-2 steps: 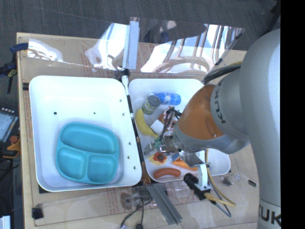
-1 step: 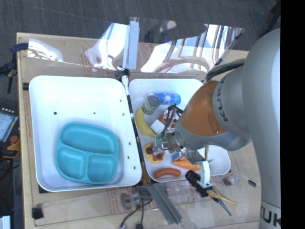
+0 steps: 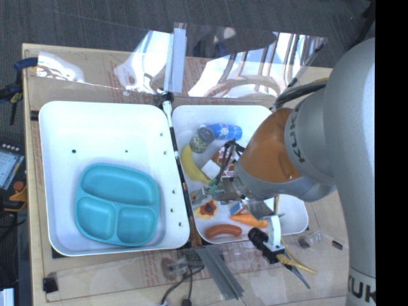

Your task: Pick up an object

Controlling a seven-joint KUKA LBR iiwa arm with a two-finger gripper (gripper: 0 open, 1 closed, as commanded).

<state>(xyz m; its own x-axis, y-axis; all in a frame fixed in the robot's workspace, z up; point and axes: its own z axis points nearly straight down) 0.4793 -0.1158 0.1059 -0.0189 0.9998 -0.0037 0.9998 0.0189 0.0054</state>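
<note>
The right bin (image 3: 191, 118) holds a heap of small things. A yellow banana (image 3: 190, 164) lies along its left wall. Beyond the banana lies a blue bottle (image 3: 224, 131) with a grey-green cap end (image 3: 203, 139). A red-brown sausage (image 3: 223, 231) rests at the bin's front, with an orange carrot-like piece (image 3: 250, 220) beside it and a small red and orange item (image 3: 206, 210) to its left. My gripper (image 3: 218, 187) is low in the right bin, just right of the banana and above the small red item. The orange wrist band hides the bin's middle and right.
The left bin (image 3: 95, 120) holds a teal compartment tray (image 3: 118, 203) at its front. A central divider (image 3: 177, 171) separates the two bins. Clear plastic sheets and a metal rail (image 3: 173, 56) lie behind the bins. Brackets and cables sit along the bench's front edge.
</note>
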